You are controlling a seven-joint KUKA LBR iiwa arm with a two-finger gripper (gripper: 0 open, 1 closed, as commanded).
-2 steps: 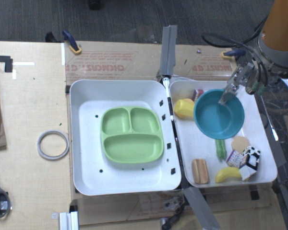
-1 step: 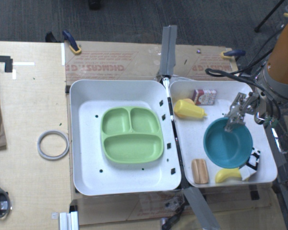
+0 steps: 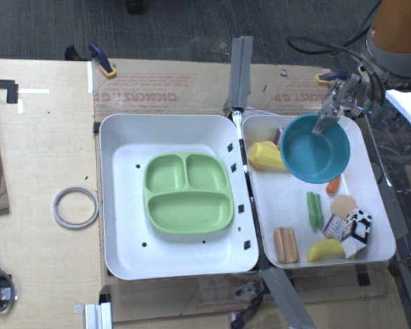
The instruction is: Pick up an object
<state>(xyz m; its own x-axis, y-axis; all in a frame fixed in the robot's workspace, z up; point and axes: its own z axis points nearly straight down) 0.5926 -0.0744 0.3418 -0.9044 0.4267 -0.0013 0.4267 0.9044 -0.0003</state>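
Camera view, end effector over blue bowl

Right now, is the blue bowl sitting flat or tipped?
Tipped. The blue bowl leans with its opening facing the camera, its upper rim under the hand, its left side against the yellow object.

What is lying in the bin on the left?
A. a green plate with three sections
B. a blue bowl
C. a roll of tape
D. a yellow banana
A. The green plate, split into three sections, lies flat in the left bin; the blue bowl and banana are in the right bin, and the tape ring rests on the bench outside.
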